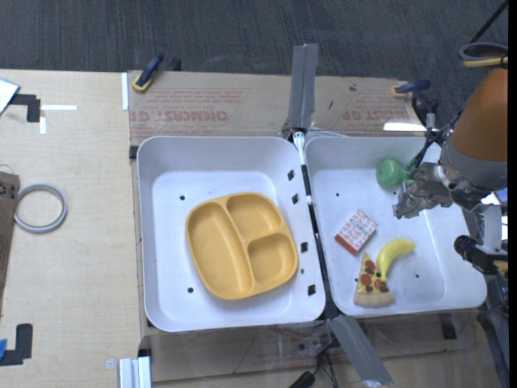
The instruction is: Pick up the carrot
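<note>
My gripper [410,200] hangs low over the back right part of the right bin [323,241], below the arm's orange band [489,120]. A small green rounded thing [389,170] lies on the bin floor just left of and behind the gripper, close to it. I cannot tell whether it is the leafy end of the carrot. The gripper's dark body hides the floor right under it.
In the right bin lie a red-and-white box [355,231], a yellow banana [394,253] and a pizza slice [372,284], all in front of and to the left of the gripper. The left bin [161,217] holds a yellow divided plate [240,245]. A tape roll [37,208] lies on the bench at the far left.
</note>
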### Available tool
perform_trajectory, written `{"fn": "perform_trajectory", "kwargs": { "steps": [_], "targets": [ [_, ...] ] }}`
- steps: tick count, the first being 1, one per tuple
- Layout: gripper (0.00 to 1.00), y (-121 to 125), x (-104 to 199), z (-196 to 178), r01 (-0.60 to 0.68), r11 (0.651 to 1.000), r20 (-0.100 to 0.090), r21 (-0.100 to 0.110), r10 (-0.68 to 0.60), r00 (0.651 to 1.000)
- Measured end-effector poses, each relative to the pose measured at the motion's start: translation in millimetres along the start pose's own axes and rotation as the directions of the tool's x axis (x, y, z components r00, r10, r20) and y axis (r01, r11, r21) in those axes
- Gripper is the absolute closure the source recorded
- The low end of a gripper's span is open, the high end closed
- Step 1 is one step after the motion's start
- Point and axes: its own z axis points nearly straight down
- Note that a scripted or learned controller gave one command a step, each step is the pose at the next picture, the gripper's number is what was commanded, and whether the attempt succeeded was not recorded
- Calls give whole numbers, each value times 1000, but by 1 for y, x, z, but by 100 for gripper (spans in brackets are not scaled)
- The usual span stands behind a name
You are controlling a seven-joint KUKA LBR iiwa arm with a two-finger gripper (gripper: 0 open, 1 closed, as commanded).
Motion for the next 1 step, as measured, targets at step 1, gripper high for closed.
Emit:
{"fn": "perform_trajectory", "kwargs": {
  "steps": [1],
  "targets": [
    [100,73,7,15,360,933,1,-2,-360,933]
  ]
}}
